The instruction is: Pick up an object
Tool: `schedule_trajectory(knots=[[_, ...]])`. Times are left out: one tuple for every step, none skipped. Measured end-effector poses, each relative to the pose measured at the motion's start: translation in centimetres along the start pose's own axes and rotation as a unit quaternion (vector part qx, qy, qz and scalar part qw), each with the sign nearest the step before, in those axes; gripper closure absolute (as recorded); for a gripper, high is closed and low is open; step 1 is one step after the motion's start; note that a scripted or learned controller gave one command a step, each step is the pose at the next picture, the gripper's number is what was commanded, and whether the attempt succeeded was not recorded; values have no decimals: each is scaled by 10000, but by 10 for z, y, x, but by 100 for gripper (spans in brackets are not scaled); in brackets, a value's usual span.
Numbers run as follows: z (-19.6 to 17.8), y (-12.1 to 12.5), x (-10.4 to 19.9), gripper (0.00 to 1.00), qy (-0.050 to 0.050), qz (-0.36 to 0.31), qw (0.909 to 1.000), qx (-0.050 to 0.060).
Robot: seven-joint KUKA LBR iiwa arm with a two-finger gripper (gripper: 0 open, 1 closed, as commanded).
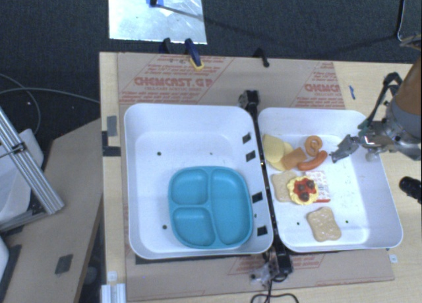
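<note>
while the gripper (341, 152) hangs just right of the sausage (312, 160) in the right bin (376, 229), i cannot tell its grip; nothing looks lifted yet, so picking remains.

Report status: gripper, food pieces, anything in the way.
Gripper above right bin, fingers unclear, holding nothing seen. Sausage nearest, beside orange ring; toast lies apart. Blue tray in left bin. Path clear.
</note>
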State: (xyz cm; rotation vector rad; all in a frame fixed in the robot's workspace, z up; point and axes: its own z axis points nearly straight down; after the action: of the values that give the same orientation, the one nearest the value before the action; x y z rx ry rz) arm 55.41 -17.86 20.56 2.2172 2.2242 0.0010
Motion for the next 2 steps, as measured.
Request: schedule_trajectory(knots=[[124, -20, 3, 0, 17, 24, 10000, -16], [75, 14, 83, 0, 5, -41, 10000, -26]])
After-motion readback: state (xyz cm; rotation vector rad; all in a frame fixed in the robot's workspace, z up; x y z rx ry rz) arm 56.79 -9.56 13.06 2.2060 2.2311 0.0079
